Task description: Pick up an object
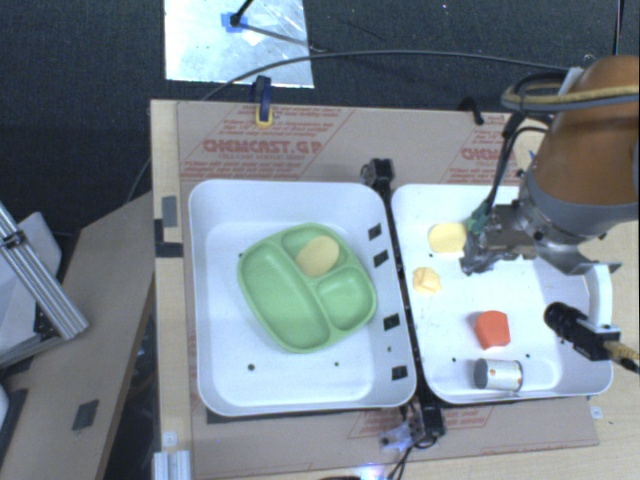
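Bench [300,138] under brown printed board, camera view: left bin [215,268] holds a green divided plate [290,308] with a pale yellow rounded item [318,256] in its upper compartment. The right bin [450,313] holds a yellow block [447,236], a small yellow piece [427,280], an orange block [491,328] and a metal cylinder [499,373], all apart from one another. Gripper [478,256] sits low in the right bin just beside the yellow block, on its right, open or closed not discernible; the likely pick is that block, best taken by centring over it and straddling its flat sides squarely before closing, clear of the small yellow piece nearby.
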`<state>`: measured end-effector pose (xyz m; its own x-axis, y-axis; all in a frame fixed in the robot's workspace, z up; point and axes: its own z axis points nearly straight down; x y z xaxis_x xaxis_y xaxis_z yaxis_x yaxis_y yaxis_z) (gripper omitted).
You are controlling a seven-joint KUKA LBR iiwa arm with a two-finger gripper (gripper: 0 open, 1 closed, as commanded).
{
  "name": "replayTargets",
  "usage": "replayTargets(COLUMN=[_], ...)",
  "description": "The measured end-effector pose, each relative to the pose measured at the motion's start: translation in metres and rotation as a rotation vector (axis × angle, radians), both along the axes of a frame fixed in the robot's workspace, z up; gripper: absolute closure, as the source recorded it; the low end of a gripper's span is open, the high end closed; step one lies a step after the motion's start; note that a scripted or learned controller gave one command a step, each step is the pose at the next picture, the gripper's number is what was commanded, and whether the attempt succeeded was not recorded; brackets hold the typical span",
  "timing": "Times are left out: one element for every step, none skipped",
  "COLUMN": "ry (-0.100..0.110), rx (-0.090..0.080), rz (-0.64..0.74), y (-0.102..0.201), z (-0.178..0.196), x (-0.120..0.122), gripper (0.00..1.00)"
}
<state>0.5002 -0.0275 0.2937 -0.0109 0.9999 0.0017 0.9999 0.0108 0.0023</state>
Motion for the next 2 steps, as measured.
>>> replayTargets(ry=[0.002,0.004], rx=[0.001,0.0], rz=[0.0,-0.001], y=[0.058,0.107], z=[-0.019,-0.04], x=[-0.004,-0.009], gripper=[1.0,1.0])
